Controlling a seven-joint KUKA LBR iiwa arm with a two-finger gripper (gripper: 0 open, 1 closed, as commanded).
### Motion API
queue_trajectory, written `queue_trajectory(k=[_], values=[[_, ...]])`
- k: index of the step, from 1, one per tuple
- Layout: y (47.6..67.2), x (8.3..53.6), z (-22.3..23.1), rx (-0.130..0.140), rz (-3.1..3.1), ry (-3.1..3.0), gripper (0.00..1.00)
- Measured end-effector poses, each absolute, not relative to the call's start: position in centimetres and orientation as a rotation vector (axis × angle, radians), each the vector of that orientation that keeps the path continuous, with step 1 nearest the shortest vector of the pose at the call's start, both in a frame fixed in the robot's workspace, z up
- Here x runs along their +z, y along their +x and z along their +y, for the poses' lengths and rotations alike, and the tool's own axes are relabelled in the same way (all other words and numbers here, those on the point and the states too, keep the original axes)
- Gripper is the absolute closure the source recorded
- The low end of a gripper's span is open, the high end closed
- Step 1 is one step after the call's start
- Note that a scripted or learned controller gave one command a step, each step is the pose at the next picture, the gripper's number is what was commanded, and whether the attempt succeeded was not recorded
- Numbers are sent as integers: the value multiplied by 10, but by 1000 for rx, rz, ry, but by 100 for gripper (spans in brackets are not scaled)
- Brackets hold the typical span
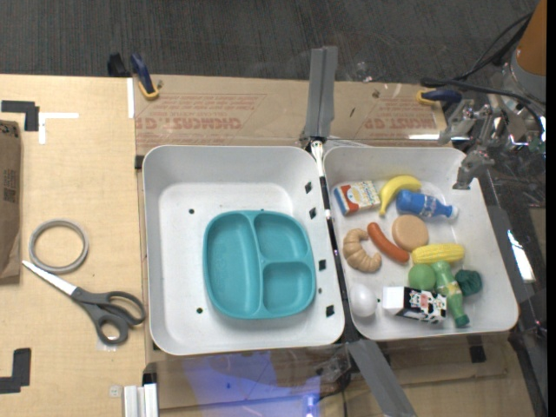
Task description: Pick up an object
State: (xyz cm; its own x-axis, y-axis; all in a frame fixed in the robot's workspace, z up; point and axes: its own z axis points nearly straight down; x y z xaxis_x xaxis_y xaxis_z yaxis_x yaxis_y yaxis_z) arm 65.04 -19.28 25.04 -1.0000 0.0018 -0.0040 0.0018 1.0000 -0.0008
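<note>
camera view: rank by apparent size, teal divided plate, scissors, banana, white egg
Largest to smallest:
1. teal divided plate, by far
2. scissors
3. banana
4. white egg
The plate and the scissors lie at about the same depth as the toys, so nearness hardly skews this.

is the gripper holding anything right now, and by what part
Nothing is held. The gripper sits at the right bin's top right edge with nothing between its fingers; the banana and bottle lie untouched in the bin.
</note>
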Motion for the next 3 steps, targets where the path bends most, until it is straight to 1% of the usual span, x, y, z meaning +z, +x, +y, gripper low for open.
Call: queue_trajectory(k=[1,2,3], values=[[641,145,-166,0,3097,514,0],[598,102,-139,6,3050,653,0],[559,93,-96,0,3022,851,0]])
